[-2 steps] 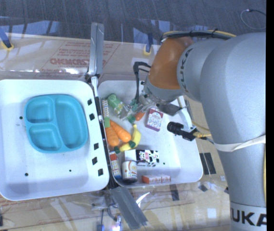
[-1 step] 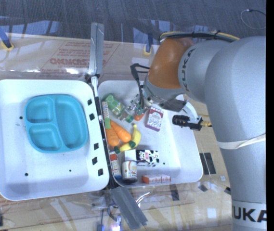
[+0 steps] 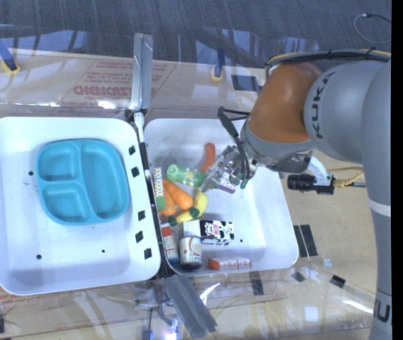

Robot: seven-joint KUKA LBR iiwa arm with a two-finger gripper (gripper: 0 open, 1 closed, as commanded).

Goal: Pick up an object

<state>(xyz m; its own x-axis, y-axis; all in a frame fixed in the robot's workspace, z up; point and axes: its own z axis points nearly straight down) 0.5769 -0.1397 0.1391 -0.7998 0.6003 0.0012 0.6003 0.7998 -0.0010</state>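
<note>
Your candidates for picking all sit in the right bin (image 3: 275,211), bunched against its left wall. Look there and you see an orange carrot-shaped toy (image 3: 176,195) lying at a slant, a yellow banana-like piece (image 3: 199,204) touching its lower end, and a pale green toy (image 3: 181,173) just above it. A second, smaller orange piece (image 3: 209,154) stands a little higher, near the middle of the bin. Below the cluster lie a black-and-white cow-patterned box (image 3: 217,231), a small can with a red label (image 3: 190,250), and a flat red-and-white packet (image 3: 230,263) near the bin's front wall.

The gripper (image 3: 224,179) hangs over the right bin, just to the right of the green toy and the small orange piece, its metal end tilted down toward the pile. You cannot tell from this angle how its claw stands, and nothing can be made out in it.

Behind it, the grey arm (image 3: 350,112) with its orange band (image 3: 280,105) reaches in from the right.

The left bin (image 3: 10,261) holds a blue sectioned tray (image 3: 82,179), lying flat near its middle.
</note>
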